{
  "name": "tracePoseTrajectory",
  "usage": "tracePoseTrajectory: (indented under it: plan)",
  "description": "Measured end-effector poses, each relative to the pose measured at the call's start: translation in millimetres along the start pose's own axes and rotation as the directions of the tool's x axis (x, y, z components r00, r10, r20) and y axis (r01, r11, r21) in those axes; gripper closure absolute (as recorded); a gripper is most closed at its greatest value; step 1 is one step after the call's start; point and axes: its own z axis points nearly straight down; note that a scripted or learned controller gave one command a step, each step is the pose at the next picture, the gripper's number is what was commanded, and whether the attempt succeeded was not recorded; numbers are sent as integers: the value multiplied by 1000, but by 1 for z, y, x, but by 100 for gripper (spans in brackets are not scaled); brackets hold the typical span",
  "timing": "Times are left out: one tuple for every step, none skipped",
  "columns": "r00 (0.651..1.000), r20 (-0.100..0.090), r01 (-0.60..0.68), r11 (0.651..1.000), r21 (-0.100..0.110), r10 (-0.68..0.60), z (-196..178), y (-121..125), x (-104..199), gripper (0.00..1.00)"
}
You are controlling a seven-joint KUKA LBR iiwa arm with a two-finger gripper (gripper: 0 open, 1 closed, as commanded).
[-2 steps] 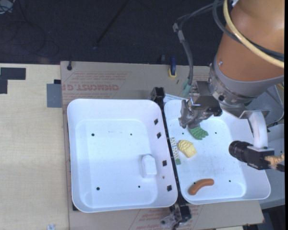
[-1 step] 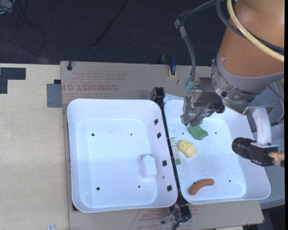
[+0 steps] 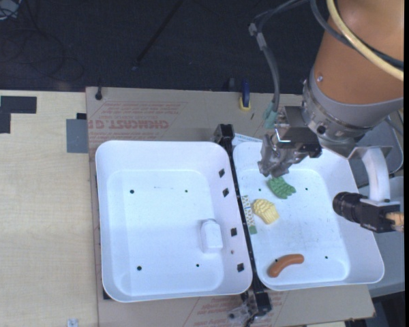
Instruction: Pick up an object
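Claw (image 3: 275, 169) low in right bin (image 3: 341, 251), just above green piece (image 3: 282, 187); grip state unclear.

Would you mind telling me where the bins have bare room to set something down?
Left bin: bare floor all around the white cup. Right bin: bare between the sausage and its right wall; crowded by the gripper, green piece and corn.

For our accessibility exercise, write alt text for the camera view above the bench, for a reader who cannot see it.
A grey robot arm's two-finger gripper hangs just above a small green ridged toy in the right shallow white bin, which also holds a yellow corn-shaped toy and an orange sausage-shaped toy. The left shallow white bin holds a small white cylinder.
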Motion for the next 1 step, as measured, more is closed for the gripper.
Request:
tracePoseTrajectory:
  plan:
    - [1000,1,7,1000,4,-7,-9,0,1,100]
